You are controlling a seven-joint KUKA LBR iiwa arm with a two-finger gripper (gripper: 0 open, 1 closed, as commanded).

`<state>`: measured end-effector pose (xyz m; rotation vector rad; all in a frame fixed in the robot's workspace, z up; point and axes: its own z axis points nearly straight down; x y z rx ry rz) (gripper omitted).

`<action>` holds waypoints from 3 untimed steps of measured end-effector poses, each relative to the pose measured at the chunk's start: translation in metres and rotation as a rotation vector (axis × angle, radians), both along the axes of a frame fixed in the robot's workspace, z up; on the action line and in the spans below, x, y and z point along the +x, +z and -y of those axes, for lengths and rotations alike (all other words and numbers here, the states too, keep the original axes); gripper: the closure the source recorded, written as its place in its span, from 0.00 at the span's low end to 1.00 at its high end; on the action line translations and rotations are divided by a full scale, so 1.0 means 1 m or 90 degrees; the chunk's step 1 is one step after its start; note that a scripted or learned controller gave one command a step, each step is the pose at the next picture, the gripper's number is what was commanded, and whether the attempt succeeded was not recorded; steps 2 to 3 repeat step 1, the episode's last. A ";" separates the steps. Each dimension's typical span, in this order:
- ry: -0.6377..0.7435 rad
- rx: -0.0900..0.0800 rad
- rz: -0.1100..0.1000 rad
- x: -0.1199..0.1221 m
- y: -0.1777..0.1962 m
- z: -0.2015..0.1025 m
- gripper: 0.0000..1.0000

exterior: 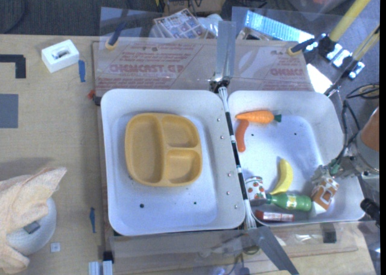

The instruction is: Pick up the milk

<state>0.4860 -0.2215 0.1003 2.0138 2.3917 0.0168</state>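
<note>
Camera view: the milk (324, 193) lies tilted in the right bin (301, 141), near its right wall, beside the green bottle (291, 201) — the hand (333, 170) hangs just above it; its grip cannot be made out.

Grey arm's gripper (333, 170) hangs over small brown-and-white milk carton (324, 192) at right white bin's (301, 128) right side. Beside carton: green bottle (289, 201), yellow banana (284, 175), orange carrot (256, 116). Left white bin (114, 147) holds yellow compartment tray (163, 149).
</note>
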 end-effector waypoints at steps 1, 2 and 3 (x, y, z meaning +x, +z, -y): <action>-0.010 0.000 -0.011 0.001 0.078 -0.065 1.00; -0.010 0.000 -0.011 0.001 0.078 -0.065 1.00; -0.010 0.000 -0.011 0.001 0.078 -0.065 1.00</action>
